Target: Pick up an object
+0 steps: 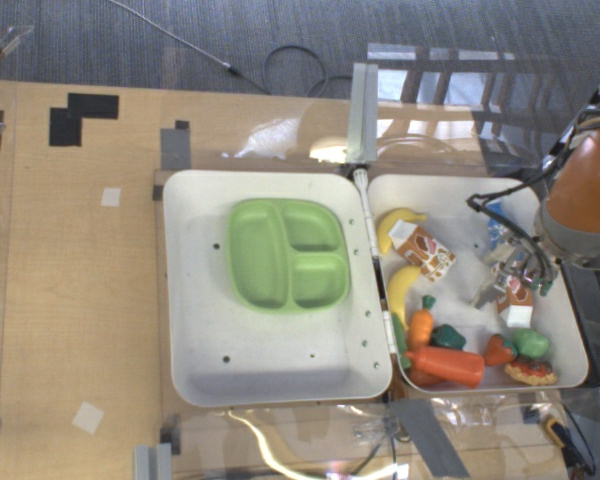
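Metal pincer (507, 280) sits low over the right half of the right bin (576, 328), hanging off the orange-banded arm (583, 208) entering from the right. Finger state cannot be read: the tips blur into cables and a small red-and-white carton (517, 306) just beneath them. No object is clearly seen between the fingers.

Toy food is crowded in the right bin: a green piece (531, 344) and a pizza slice (530, 371) near the front right corner, a red strawberry-like piece (498, 349) beside them, a long orange-red carrot (446, 365) along the front, two bananas (398, 224) at the left wall, and a brown-and-white carton (425, 252) between.

Left bin (195, 298) holds a green divided plate (286, 254), lying flat near centre, well apart from the pincer.
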`<state>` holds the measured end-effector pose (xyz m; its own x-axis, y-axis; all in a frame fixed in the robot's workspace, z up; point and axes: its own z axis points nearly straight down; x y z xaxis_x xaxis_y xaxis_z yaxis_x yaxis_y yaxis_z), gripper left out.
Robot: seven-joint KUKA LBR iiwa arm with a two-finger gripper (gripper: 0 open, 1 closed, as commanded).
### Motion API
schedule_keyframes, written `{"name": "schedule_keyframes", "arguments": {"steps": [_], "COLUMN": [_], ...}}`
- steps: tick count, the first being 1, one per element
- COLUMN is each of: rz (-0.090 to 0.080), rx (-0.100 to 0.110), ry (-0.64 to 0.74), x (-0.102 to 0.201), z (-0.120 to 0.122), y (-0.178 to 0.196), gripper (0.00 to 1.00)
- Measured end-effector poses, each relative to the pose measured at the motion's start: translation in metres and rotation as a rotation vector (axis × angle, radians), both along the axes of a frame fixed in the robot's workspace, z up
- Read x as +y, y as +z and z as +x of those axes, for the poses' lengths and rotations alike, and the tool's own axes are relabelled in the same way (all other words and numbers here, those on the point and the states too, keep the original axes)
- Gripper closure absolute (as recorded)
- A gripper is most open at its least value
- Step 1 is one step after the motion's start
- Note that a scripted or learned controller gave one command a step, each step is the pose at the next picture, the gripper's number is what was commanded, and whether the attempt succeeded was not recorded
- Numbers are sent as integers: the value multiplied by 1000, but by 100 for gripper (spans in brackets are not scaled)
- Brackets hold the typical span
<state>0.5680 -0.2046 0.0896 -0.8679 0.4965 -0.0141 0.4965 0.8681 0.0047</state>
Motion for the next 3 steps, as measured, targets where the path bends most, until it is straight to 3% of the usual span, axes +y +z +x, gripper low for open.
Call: {"name": "schedule_keyframes", "arguments": {"steps": [1,2,3], "rz": [-4,1,2], "rx": [-12,-9,3], "ry": [5,-52,-56], "x": [0,56,53], "z": [4,61,58], "y": [14,169,163], "gripper": [100,100,0]}}
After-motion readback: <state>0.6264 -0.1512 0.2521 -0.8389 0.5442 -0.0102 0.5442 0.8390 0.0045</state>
